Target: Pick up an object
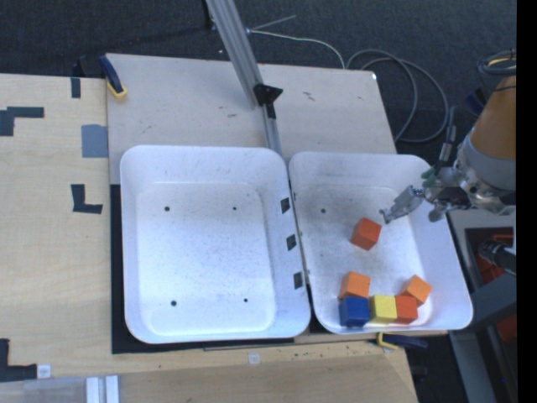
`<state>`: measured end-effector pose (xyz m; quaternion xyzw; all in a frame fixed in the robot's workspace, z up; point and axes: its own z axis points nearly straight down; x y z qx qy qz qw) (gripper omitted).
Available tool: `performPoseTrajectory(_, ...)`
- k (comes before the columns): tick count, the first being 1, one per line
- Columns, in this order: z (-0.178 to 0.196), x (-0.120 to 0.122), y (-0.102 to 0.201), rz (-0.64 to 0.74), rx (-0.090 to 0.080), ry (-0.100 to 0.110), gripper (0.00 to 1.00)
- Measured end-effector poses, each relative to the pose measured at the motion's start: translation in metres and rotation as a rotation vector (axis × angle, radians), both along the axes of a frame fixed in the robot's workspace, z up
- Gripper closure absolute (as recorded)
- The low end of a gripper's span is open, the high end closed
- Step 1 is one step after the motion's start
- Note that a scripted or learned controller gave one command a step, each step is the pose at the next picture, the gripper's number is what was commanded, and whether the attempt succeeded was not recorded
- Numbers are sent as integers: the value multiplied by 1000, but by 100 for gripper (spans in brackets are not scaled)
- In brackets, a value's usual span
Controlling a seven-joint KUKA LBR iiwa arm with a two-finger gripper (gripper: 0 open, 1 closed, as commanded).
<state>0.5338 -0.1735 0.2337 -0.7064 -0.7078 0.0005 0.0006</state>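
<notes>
An orange cube point(366, 233) lies alone in the middle of the right bin point(336, 175). Along that bin's near edge sits a cluster: an orange cube point(355, 285), a blue cube point(354, 311), a yellow cube point(384, 308), a red-orange cube point(406, 309) and another orange cube point(417, 289). My gripper point(416, 209) hangs over the bin's right side, up and to the right of the lone orange cube. It is open, with nothing between its fingers, and it touches none of the cubes.
The left bin point(201, 242) adjoins the right one. A slanted metal rail point(239, 44) runs down to the bins' far edge. Cables point(394, 65) lie on the dark floor behind, and a blue-and-yellow clamp point(112, 75) grips the board's far left corner.
</notes>
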Motion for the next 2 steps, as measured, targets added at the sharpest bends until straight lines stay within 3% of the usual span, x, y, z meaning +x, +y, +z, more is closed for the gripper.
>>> performPoseTrajectory(1, -98, 22, 41, 2, 3, 7, 0)
performPoseTrajectory(2, -144, 33, 33, 0, -3, 0, 0)
